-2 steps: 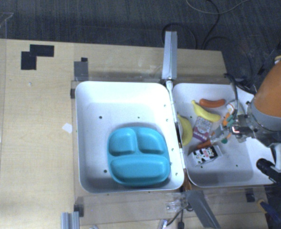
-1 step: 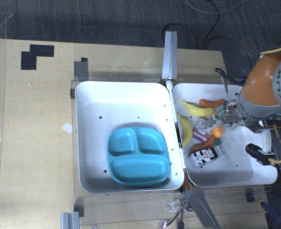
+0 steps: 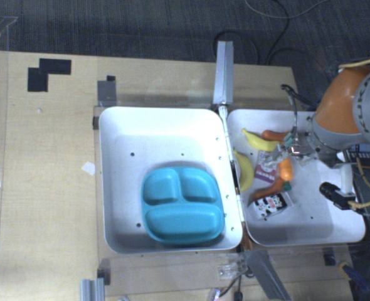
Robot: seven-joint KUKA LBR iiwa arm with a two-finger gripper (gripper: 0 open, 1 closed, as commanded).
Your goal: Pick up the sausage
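- Two shallow white bins side by side on the wooden tabletop [image 3: 47, 168], parted by a metal rail.
- Left bin [image 3: 119, 187]: one light blue divided tray [image 3: 182, 204], three compartments, lying toward the near right part of the bin floor.
- Right bin [image 3: 310, 224]: a cluster of small items at its left half.
- One sausage [image 3: 266, 190], reddish brown, near the bin's middle left; long axis slanted, low end toward the near left, high end toward the far right, where it meets the orange item.
- Two yellow bananas: one [image 3: 244, 170] against the bin's left wall, just beside the sausage; one [image 3: 260, 141] further back.
- One orange carrot-like item [image 3: 285, 169], touching the sausage's upper end.
- One orange-red piece [image 3: 274, 134] at the far side, behind the second banana.
- One dark printed packet [image 3: 271, 204], just in front of the sausage.
- One crumpled clear wrapper [image 3: 268, 163], directly above the sausage.
- One tool [image 3: 293, 148], low over the cluster's far right edge, apart from the sausage; cannot tell whether its fingers are parted or closed.
- One grey arm with an orange band [image 3: 338, 108], entering from the right.
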